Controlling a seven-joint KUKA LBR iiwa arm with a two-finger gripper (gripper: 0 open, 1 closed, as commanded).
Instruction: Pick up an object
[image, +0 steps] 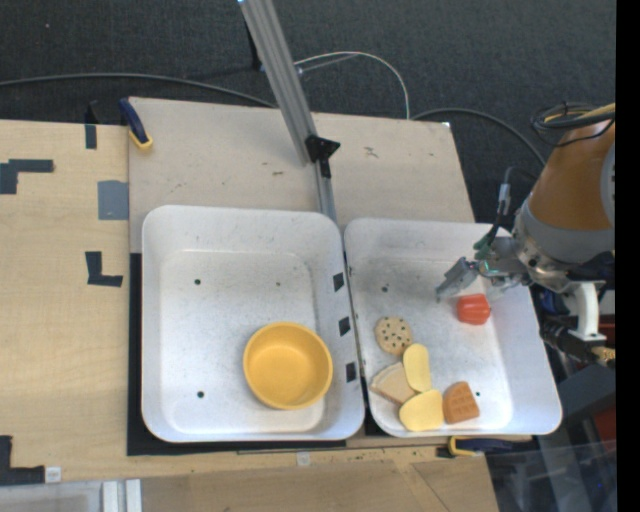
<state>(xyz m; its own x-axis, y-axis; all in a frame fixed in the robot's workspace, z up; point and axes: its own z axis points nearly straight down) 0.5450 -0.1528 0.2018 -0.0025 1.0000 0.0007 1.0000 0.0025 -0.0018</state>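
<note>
So the arm (575, 190) is hanging over the right bin (530, 400) with its gripper (462, 277) low near the far side, just beside a small red block (474, 309), but honestly I can't tell how far the claw is open, and nothing's visibly in it, so I'd say the pick isn't done yet. Everything graspable lies untouched: a yellow bowl (288, 365) alone in the left bin (170, 300), then bread-ish slices, yellow pieces and a cookie (393, 333) bunched at the right bin's near edge (pretty crowded). Both bins sit on a pale wooden bench (60, 250) over dark carpet with cables.
</note>
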